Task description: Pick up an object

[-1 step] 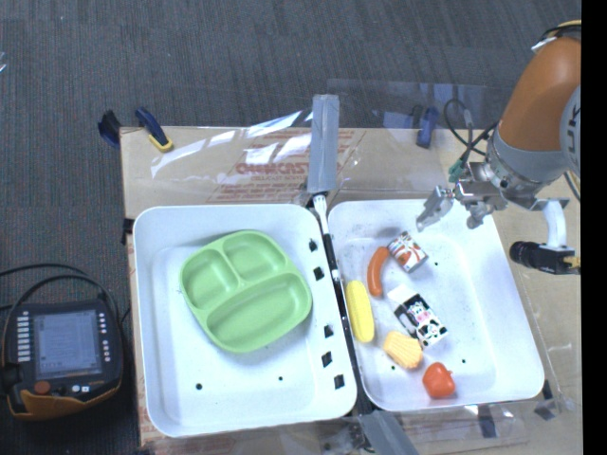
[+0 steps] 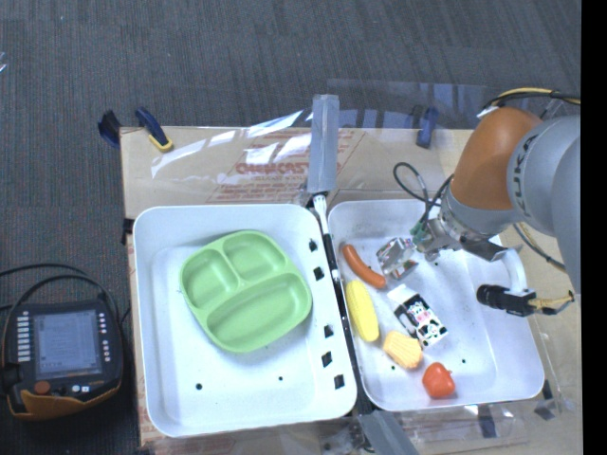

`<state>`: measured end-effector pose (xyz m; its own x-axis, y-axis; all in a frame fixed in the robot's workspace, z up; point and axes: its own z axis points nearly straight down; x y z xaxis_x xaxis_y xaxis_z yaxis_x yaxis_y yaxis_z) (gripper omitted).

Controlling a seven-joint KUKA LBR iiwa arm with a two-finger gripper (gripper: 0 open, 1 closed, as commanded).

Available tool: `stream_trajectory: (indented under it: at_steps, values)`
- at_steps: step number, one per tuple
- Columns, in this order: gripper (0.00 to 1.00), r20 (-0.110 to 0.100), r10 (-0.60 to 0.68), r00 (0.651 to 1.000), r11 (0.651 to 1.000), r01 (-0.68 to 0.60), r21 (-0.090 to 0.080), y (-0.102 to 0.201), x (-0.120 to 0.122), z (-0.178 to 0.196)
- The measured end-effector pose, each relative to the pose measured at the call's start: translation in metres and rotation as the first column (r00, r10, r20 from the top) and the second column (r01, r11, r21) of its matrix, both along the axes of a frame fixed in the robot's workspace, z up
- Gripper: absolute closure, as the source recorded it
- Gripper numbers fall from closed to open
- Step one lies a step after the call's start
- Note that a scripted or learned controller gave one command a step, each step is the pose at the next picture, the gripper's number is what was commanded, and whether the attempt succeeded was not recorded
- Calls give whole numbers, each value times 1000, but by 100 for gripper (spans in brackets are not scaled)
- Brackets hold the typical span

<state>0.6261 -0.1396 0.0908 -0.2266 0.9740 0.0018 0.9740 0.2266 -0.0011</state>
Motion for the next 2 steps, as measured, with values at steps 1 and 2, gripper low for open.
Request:
stream_trajectory:
  at_steps: [1,2]
  values:
    - [100,-1,-4,1000,1000,4,2,0,0,9]
    - [100,1,-37,999,999,37,-1,5,4,113]
